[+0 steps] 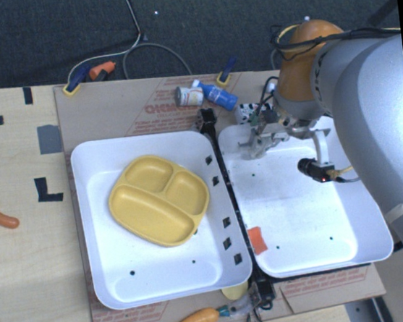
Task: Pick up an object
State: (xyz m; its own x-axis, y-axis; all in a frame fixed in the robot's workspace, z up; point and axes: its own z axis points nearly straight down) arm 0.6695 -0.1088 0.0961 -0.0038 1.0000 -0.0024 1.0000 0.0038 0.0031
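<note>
Yellow plate (pixel 160 199) lies in the left bin (pixel 103 278), centre-left of the frame. We see the gripper (pixel 259 141) at the right bin's (pixel 372 245) upper-left corner; we cannot tell whether it is spread or closed. Behind it the orange band (pixel 306 71) and the grey arm (pixel 378 113) rise toward the right edge.

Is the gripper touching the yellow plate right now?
Apart. The camera view shows the gripper over the right bin, while the yellow plate lies in the left bin, across the divider.
</note>
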